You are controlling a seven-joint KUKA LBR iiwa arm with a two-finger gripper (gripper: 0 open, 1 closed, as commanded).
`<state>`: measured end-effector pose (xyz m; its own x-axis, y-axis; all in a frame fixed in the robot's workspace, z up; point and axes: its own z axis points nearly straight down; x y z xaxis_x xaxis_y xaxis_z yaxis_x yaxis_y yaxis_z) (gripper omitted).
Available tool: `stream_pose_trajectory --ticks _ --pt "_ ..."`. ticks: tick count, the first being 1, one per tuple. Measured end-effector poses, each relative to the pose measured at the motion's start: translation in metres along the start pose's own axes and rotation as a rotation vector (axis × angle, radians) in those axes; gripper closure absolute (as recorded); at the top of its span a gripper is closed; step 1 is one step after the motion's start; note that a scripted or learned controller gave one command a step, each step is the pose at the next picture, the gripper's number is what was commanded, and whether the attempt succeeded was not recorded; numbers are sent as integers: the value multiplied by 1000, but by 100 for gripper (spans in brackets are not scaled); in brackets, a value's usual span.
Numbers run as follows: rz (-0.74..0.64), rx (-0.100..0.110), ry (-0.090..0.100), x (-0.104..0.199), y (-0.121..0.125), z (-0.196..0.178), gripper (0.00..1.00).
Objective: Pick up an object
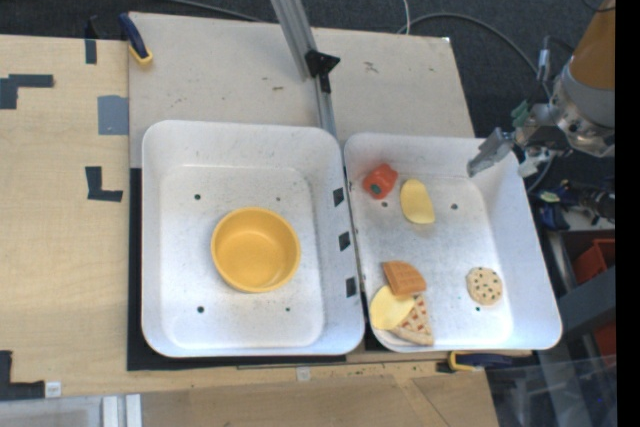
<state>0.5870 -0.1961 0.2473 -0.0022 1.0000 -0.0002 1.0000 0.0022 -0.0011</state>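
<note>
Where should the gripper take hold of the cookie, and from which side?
Probably from straight above, fingers closing across its rim. The cookie lies flat and alone on the right bin's floor, with bare space all round. The gripper sits at the bin's far right corner.

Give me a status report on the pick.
Gripper at right bin's far right rim, holding nothing seen. Nearest: yellow piece, red piece. Cookie nearer front. Nothing blocking.

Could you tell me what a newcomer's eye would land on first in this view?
Probably the yellow bowl, alone in the left bin. Next, the small foods in the right bin: a red piece and a yellow one near the top, a cookie at lower right. The gripper hangs over that bin's upper right corner.
</note>
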Motion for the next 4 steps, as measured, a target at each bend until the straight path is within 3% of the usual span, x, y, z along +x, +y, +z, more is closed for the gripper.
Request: stream_pose_trajectory --ticks 1,2,4 --pt "0 0 0 0 0 0 0" --pt "0 6 2 8 -2 62 0" --pt "1 0 0 8 -1 157 0"
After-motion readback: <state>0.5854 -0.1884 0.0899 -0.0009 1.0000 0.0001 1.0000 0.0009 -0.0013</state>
